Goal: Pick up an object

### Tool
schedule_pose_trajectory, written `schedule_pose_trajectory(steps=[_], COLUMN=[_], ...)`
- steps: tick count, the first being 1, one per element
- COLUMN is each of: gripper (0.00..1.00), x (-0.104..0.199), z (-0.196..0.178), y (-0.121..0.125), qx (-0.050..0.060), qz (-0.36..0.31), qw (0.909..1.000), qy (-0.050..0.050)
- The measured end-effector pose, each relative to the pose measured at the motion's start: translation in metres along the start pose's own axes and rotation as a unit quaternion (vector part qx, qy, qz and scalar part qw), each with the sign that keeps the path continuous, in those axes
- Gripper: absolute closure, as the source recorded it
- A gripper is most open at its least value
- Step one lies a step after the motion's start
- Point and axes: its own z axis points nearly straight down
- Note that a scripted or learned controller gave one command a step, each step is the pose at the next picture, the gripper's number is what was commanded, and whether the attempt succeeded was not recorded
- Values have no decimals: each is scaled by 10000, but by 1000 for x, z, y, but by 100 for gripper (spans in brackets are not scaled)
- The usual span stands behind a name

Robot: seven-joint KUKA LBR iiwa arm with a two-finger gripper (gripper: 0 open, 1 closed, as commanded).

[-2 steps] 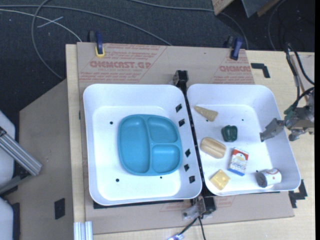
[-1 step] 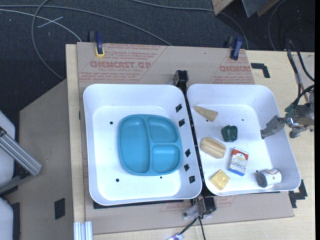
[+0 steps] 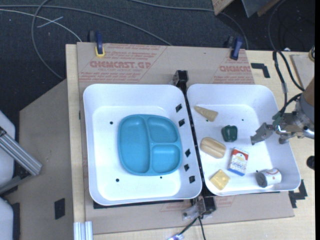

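The end effector (image 3: 272,133) hangs over the right edge of the right bin (image 3: 260,95), reaching in from the right. Its two dark fingers (image 3: 260,133) stand apart with nothing between them.

Several small things lie on the right bin's floor, all clear of the end effector. Nearest it, toward the front right corner, is a white and red can (image 3: 269,177) lying on its side. Left of the fingers sits a dark green pepper-shaped toy (image 3: 229,132). Below that is a small white box with red and blue print (image 3: 239,161), and just beside its left a tan bread-like roll (image 3: 212,147). A yellow block (image 3: 219,179) lies near the front wall, and a pale wedge (image 3: 206,113) near the back.

The left bin (image 3: 95,104) holds a blue divided plate (image 3: 149,144), roughly centred. Both bins rest side by side on the worktop (image 3: 125,59), with a blue clamp (image 3: 99,44) at its back edge.
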Motion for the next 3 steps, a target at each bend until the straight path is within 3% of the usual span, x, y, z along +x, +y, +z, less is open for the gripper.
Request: schedule_pose_trajectory(steps=[2,3], gripper=[0,100], x=[4,3], z=[104,90], y=[2,4], qx=[7,-35], qz=[3,6], qw=[10000,10000], qy=[2,-9])
